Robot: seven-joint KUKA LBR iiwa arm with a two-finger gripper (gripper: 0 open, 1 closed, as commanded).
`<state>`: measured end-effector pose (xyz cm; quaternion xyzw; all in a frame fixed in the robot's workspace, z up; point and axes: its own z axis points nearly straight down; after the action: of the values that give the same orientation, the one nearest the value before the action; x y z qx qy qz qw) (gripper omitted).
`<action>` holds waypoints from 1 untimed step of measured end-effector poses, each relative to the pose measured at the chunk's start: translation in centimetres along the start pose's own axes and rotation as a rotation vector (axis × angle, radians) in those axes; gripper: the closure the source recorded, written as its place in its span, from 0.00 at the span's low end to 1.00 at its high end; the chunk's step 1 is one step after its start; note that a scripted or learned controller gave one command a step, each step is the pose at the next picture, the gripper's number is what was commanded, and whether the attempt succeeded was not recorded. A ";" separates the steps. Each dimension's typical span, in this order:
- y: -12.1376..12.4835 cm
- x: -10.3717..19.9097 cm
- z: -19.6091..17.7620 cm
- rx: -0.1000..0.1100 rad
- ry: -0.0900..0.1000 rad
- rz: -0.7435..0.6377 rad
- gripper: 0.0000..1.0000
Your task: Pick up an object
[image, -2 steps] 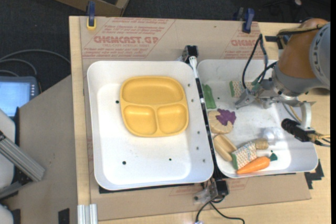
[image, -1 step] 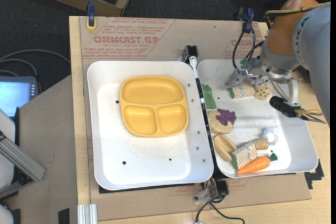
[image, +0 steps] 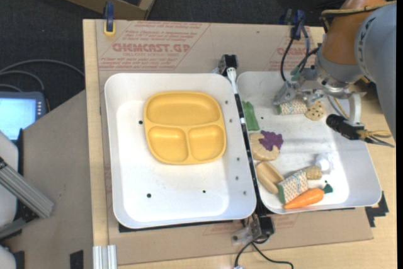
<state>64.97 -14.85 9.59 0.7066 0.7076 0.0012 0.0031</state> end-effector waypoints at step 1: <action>-7.3 2.8 -4.7 0.010 0.005 0.002 1.00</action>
<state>57.68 -12.03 14.23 0.7075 0.7067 -0.0007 -0.0022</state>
